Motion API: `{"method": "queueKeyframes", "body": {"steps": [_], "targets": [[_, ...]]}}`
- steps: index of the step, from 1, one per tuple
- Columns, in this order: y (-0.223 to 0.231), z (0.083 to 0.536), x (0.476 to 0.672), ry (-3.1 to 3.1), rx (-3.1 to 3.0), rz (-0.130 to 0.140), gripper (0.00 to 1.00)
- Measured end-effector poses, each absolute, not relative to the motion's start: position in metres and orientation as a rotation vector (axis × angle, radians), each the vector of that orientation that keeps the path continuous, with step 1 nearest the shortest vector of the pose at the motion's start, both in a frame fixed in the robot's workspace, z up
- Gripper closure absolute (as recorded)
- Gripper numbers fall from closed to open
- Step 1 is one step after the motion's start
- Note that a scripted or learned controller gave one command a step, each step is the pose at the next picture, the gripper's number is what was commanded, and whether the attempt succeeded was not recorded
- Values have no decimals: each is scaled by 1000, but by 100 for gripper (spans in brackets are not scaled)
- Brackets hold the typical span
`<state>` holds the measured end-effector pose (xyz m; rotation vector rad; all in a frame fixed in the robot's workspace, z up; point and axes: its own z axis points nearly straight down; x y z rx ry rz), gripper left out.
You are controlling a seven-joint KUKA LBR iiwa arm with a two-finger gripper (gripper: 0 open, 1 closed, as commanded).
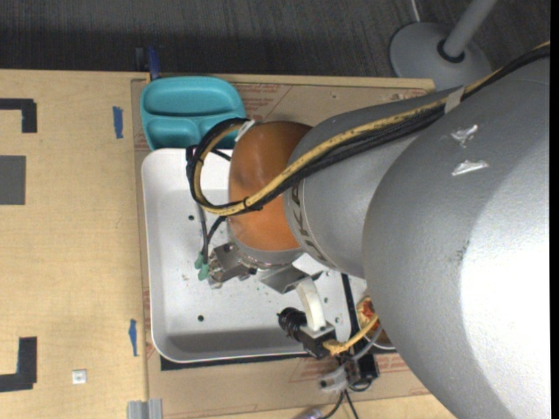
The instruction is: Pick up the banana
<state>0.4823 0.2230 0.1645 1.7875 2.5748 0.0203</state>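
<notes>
The arm [393,208] covers most of one white bin [170,234], and I cannot tell where the banana is. The end effector [223,264] hangs low over the bin floor; its state I cannot tell. One teal object [188,107] lies beyond the bin, on the surface [70,234].

A white bin [170,260] is seen on the tan bench [70,234]. A teal plastic container [188,112] is set against the bin's far edge. Blue tape marks [119,122] are placed left of the bin.
</notes>
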Motion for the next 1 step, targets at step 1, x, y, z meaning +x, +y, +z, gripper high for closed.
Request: {"method": "queueKeyframes", "body": {"steps": [1], "targets": [[214,88,480,2856,1310,7,100]]}}
